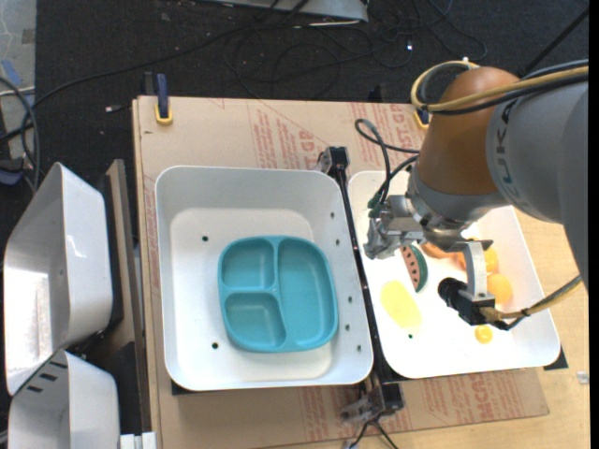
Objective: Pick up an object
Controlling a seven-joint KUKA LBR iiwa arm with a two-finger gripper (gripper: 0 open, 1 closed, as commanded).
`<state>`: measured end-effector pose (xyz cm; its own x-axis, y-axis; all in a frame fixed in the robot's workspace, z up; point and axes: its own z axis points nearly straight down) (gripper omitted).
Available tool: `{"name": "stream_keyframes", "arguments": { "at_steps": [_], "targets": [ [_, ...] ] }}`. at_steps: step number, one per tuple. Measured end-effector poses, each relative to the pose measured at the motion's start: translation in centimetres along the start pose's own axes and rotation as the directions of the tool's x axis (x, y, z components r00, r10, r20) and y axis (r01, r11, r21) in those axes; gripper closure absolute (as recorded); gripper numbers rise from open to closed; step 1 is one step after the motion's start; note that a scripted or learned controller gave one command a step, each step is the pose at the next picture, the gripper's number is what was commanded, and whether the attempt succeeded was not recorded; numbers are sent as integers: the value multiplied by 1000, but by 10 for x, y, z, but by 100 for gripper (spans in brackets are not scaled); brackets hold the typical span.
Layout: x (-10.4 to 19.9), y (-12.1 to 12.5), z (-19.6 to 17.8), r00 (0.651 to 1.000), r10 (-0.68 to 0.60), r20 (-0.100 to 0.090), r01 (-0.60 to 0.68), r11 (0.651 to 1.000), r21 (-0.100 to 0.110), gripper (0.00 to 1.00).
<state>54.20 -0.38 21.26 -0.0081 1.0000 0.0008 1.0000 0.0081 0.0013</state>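
**Gripper low over the toy food in the right bin**

Nearest the camera, the arm point(505, 138) reaches in from the right, its orange band above the wrist. Its gripper point(407, 237) hangs low in the right bin point(524, 349), just beside a watermelon slice point(416, 267); whether it is apart or together cannot be told. A yellow piece point(401, 305) lies near, orange pieces point(496, 288) further right. On the desk point(262, 129), the left bin point(178, 251) holds a teal divided plate point(277, 294).

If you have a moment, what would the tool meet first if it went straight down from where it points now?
Probably the watermelon slice just beneath the tool, or else the right bin's floor; depth is unclear.
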Motion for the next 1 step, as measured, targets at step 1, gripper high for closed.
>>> {"name": "stream_keyframes", "arguments": {
  "at_steps": [1],
  "targets": [
    [51, 19, -15, 1000, 1, 0, -1, 1000, -1, 100]
  ]
}}
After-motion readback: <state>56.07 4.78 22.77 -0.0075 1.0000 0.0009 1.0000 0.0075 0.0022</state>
